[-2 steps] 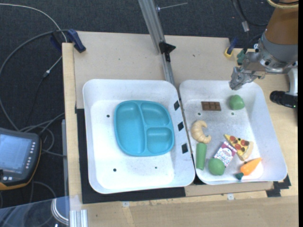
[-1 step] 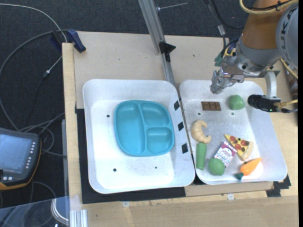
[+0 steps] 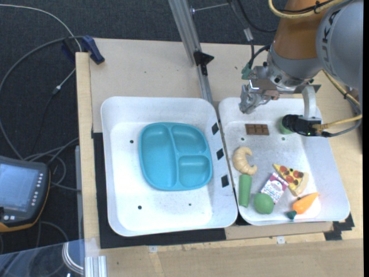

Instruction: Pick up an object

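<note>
My gripper (image 3: 252, 101) hangs over the far left corner of the right bin (image 3: 323, 154), a little above a brown chocolate bar (image 3: 256, 130). Nothing is visibly held in it. Nearer the front of that bin lie a croissant (image 3: 245, 160), a green cucumber (image 3: 245, 190), a round green fruit (image 3: 264, 203), a pink carton (image 3: 275, 188), a pizza slice (image 3: 291, 178) and a carrot (image 3: 304, 202). A green item (image 3: 286, 126) at the far side is partly hidden by a black part of the arm.
The left bin (image 3: 118, 154) holds a blue divided plate (image 3: 176, 156). A metal pole (image 3: 187, 27) slants up behind the bins. Cables and a pendant (image 3: 20, 189) lie off the bench to the left.
</note>
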Motion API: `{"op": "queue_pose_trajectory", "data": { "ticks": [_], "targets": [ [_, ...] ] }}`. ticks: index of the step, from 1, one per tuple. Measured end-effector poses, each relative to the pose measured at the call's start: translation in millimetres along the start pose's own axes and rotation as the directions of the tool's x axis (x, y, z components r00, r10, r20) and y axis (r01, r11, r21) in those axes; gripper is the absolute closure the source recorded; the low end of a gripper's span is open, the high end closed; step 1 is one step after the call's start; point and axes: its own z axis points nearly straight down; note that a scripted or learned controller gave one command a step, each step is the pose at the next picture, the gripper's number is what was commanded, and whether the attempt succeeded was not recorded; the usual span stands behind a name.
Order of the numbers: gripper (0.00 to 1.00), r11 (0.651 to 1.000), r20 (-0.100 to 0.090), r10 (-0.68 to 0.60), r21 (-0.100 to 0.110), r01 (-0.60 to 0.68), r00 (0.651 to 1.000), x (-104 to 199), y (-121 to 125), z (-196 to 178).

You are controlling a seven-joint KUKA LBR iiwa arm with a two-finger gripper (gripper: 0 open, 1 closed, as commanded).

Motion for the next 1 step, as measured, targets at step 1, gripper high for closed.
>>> {"op": "queue_pose_trajectory", "data": {
  "ticks": [1],
  "targets": [
    [1.00,1.000,0.000,0.000,0.002,0.000,1.000,49.8,-4.8,11.9]
  ]
}}
